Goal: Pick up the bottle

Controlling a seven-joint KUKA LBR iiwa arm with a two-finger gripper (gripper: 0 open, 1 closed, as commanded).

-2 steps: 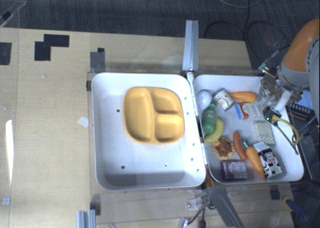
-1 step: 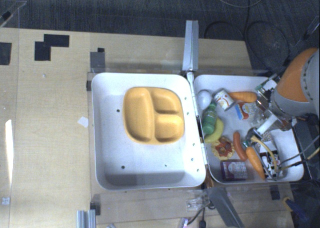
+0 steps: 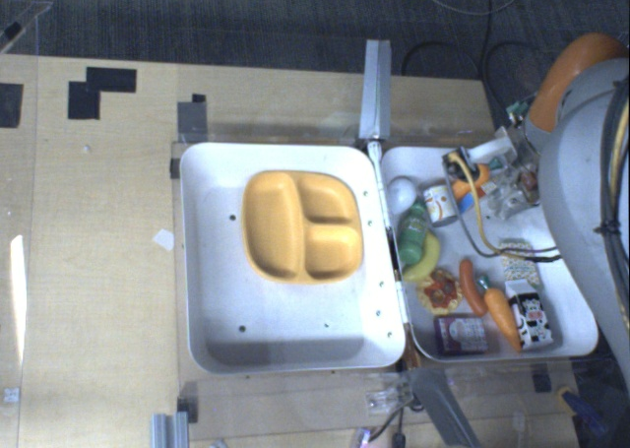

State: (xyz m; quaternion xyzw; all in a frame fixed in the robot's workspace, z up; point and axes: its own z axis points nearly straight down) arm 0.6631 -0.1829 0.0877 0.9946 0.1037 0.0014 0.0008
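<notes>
Hovering above the right bin (image 3: pixel 581 323), the tool (image 3: pixel 507 190) may catch the banana (image 3: pixel 425 259) beside the green bottle (image 3: pixel 413 231); its opening I cannot tell

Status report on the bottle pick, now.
Gripper over right bin, far end, holding nothing visible. Green bottle by left wall, untouched. Banana and can crowd it.

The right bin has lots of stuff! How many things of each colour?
In the right bin:
Green: 1, bottle
Yellow: 1, banana
Orange: 1, carrot
White: 1, egg
Red: 1, sausage
Purple: 1, packet
Total: 6 I can name
</notes>
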